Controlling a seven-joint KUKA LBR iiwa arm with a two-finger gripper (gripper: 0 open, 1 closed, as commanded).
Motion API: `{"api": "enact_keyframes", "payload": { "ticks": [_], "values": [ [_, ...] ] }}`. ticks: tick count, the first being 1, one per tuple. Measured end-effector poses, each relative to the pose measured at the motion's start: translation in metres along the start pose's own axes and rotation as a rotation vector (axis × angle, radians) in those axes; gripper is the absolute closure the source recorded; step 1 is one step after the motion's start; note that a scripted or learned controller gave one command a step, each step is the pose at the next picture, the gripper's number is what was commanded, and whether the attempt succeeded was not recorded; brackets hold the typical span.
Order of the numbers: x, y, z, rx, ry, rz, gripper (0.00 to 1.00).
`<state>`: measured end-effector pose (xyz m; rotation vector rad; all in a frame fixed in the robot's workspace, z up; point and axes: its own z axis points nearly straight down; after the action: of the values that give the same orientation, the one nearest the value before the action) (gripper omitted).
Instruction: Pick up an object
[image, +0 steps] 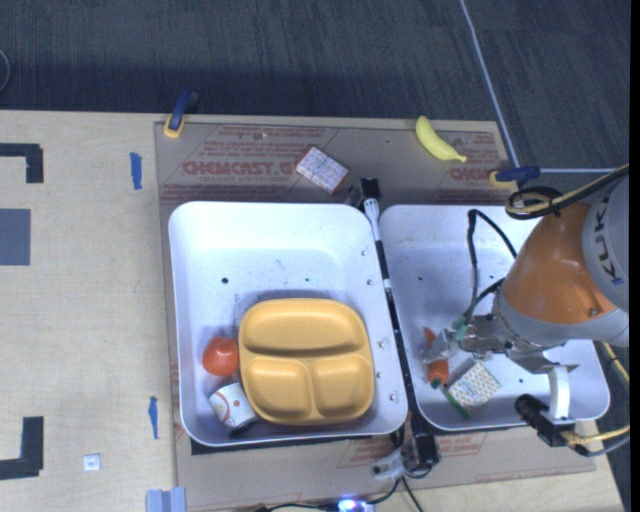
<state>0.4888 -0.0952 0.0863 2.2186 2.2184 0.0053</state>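
Bench surface carries two white bins; the left bin (190, 300) holds a yellow tray (305, 358) — rigid, bulky, best left. The arm (560, 280) hangs over the right bin (430, 235), its gripper (462, 342) near a small checkered packet (473, 384) — likely light, flat; grip its edges. Jaw opening: cannot tell.
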Motion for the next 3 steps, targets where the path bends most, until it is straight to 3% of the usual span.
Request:
{"api": "enact_keyframes", "payload": {
  "ticks": [1, 3],
  "values": [
    [0.0, 0.001, -0.01, -0.004, 0.0, 0.001, 1.0],
    [0.0, 0.004, -0.03, -0.011, -0.002, 0.002, 1.0]
  ]
}}
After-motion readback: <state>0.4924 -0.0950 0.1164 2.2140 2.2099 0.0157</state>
